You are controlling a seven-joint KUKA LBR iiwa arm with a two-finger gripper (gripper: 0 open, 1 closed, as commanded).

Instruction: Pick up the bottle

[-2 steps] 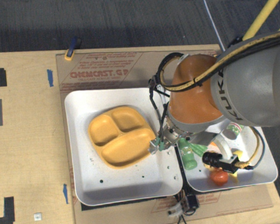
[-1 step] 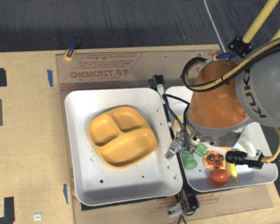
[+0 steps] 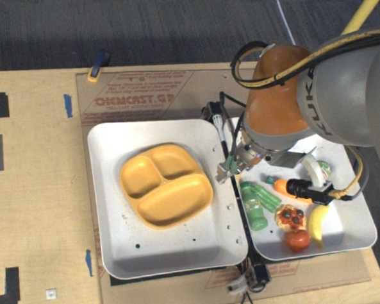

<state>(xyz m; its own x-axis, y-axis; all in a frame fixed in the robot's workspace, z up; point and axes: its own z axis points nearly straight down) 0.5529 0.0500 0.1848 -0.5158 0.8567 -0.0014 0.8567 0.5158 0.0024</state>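
1. The gripper [image 3: 230, 167] sits low over the seam where the two bins meet, at about mid-depth of the bins. The grey arm [image 3: 340, 94] with its orange band reaches in from the right above it.
2. Gripper state: cannot be told, as the wrist hides most of the tool from above. No object shows in its grasp.
3. The green bottle [image 3: 253, 210] lies in the right bin [image 3: 359, 237], close against that bin's left wall, its long axis running roughly near to far.
4. Relative position: the bottle is nearer than the gripper and slightly to its right. The bottle's far end is just beside the tool, but contact cannot be confirmed.
5. A second green piece [image 3: 268, 198] lies at a slant just right of the bottle's far half.
6. Further right in the same bin lie an orange carrot [image 3: 281, 187], a red tomato [image 3: 298, 240], a yellow banana [image 3: 317, 224] and a small red-and-yellow toy [image 3: 289, 216]. The tomato is at the near side.
7. The left bin [image 3: 108, 185] holds a yellow divided plate [image 3: 166, 185], well apart from the bottle.
8. Both bins rest on a cardboard sheet [image 3: 135, 97].
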